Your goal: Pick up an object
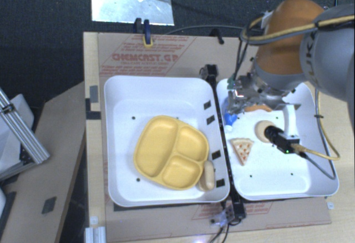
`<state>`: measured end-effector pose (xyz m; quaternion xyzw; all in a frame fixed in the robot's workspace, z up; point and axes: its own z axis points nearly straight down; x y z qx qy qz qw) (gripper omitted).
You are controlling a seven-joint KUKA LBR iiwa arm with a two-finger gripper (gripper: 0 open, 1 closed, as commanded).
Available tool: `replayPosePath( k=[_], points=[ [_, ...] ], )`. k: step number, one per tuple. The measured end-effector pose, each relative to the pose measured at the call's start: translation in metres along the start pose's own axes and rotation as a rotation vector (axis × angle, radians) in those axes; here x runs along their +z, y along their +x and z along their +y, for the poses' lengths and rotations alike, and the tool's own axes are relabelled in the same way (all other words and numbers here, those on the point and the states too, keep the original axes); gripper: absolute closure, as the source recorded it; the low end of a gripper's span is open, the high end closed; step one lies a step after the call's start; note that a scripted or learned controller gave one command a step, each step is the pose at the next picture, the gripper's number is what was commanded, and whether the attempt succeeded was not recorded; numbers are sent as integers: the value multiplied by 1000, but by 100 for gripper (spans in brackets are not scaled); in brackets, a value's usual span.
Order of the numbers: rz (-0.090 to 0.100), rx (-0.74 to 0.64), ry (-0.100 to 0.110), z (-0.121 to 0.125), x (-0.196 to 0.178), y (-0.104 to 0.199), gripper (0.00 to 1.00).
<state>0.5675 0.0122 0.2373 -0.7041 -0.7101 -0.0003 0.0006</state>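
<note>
Hovering low over right bin [277, 183], gripper [237, 104] sits above blue item [229, 119]; pizza slice [242, 149] lies nearer camera. Grip apparently empty; finger spread unreadable.

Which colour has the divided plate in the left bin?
Yellow; the divided plate shows plainly in the camera view.

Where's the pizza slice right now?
The pizza slice lies in the right bin, near its left wall, just below-left of the round cookie.
</note>
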Motion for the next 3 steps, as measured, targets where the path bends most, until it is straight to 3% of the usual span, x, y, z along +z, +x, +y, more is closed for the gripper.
replayPosePath(
  k=[1, 2, 3],
  points=[
    [0, 1, 0, -17, 15, 46, 100],
    [0, -1, -1, -32, 6, 90, 100],
    [-1, 5, -1, -32, 6, 87, 0]
  ],
)
